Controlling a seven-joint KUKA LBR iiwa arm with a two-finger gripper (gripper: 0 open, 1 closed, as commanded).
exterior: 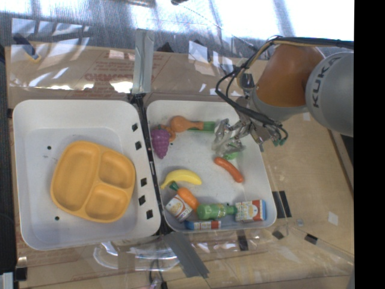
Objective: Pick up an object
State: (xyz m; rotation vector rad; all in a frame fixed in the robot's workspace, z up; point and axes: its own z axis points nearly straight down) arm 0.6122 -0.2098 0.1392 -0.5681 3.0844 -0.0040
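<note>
The right bin (260, 161) holds several toy foods: an orange carrot with a green stem (187, 125), a purple grape bunch (160, 142), a yellow banana (182, 177), and an orange-red chili with a green stem (230, 168). Along the front wall lie a small jar with an orange lid (179, 204), a green bottle (215, 211) and a small carton (250, 209). My gripper (227, 137) hangs over the bin's right half, just above the chili's green end, with its fingers spread and nothing between them.
The left bin (30, 119) holds a yellow divided tray (92, 180). A dark divider (144, 161) separates the two bins. The arm's grey body and orange band (289, 74) loom over the right bin's far right corner, with cables hanging by the wrist.
</note>
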